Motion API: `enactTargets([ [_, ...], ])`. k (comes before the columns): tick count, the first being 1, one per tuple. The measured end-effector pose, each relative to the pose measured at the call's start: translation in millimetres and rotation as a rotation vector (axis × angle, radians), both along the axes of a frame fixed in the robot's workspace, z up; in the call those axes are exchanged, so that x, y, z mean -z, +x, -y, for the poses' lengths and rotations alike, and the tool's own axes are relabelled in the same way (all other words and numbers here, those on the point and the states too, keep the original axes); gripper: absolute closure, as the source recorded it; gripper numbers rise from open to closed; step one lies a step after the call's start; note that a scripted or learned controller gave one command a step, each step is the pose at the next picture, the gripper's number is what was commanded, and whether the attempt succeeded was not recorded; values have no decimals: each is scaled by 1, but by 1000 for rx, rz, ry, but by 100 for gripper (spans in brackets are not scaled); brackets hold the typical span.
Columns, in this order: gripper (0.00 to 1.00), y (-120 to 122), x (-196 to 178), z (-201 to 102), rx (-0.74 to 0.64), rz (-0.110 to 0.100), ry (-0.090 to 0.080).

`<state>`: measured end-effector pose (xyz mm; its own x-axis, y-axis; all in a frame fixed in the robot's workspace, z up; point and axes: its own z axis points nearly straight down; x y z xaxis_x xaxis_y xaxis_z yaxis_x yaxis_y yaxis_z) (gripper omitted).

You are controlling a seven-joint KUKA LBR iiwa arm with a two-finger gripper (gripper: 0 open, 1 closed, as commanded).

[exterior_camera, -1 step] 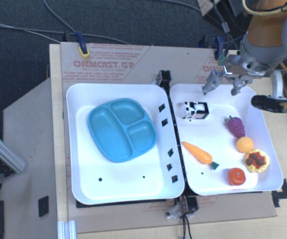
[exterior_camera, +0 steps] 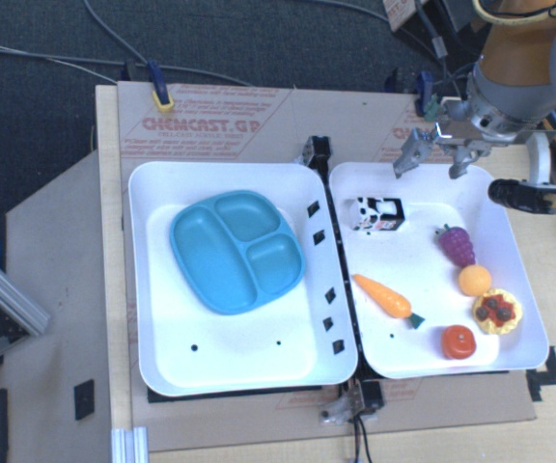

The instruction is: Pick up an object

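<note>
Above the far rim of the right bin (exterior_camera: 524, 258), the jaws (exterior_camera: 434, 160) hang spread wide, gripping nothing. Below them lie a cow toy (exterior_camera: 377, 214), grapes (exterior_camera: 457, 245), carrot (exterior_camera: 384, 296), orange (exterior_camera: 474, 280), tart (exterior_camera: 497, 311) and tomato (exterior_camera: 458, 341).

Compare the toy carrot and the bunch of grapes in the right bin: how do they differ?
The toy carrot is orange, long and tapered; the bunch of grapes is purple, short and knobbly. The carrot lies near the divider at the bin's left side, slanting, its green end toward the front; the grapes sit toward the right wall. Both lie loose in the right bin, clear of the gripper.
</note>
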<state>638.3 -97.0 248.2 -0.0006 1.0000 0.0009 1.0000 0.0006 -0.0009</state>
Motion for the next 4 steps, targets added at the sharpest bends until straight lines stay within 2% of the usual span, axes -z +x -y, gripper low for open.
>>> enactTargets([
  [2,0,1,126,1,0,-6,0],
  [3,0,7,139,2,-1,17,-2],
  [4,100,8,128,4,1,20,-7],
])
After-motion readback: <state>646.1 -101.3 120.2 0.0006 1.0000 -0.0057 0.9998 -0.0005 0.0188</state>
